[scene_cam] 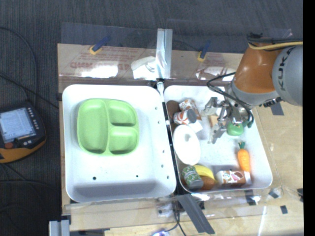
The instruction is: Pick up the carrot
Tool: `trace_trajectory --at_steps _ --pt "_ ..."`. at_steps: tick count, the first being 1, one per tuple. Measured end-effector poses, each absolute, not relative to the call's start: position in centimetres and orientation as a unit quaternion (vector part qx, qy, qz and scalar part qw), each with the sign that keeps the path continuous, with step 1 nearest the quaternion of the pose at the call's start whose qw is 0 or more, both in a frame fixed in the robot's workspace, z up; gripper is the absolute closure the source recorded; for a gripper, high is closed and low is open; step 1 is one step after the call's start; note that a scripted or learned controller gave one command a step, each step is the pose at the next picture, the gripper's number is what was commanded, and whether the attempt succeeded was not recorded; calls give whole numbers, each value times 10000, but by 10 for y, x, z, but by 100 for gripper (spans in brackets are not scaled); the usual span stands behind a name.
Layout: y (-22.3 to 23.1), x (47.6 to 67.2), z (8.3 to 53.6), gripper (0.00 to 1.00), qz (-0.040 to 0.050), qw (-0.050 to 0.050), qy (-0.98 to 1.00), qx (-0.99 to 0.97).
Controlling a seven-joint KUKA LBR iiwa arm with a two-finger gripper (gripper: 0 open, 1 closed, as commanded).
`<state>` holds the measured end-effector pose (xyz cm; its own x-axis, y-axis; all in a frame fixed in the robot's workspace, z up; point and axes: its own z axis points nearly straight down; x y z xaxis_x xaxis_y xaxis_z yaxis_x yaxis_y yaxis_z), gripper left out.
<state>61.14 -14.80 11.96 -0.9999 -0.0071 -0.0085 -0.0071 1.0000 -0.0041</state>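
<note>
The carrot (pixel 243 159), orange with a small green top, lies upright in the picture near the right wall of the right bin (pixel 264 167). My gripper (pixel 221 130) hangs over the upper middle of that bin, up and to the left of the carrot and apart from it. Its fingers stand open with nothing between them. A small green object (pixel 236 129) lies just right of the fingers, above the carrot's top.
The right bin also holds a white round dish (pixel 187 142), a red and white can (pixel 186 113), a banana (pixel 204 171), a dark can (pixel 191 177) and a red carton (pixel 231 177). A green divided plate (pixel 107 126) lies in the left bin (pixel 74 181).
</note>
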Motion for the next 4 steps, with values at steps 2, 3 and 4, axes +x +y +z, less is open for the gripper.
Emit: trace_trajectory --at_steps 2,3,4 --pt "-191 501 98 0 -58 262 9979 588" --pt "-189 497 104 100 -46 165 9982 569" --pt "-152 521 240 100 -8 58 9989 457"
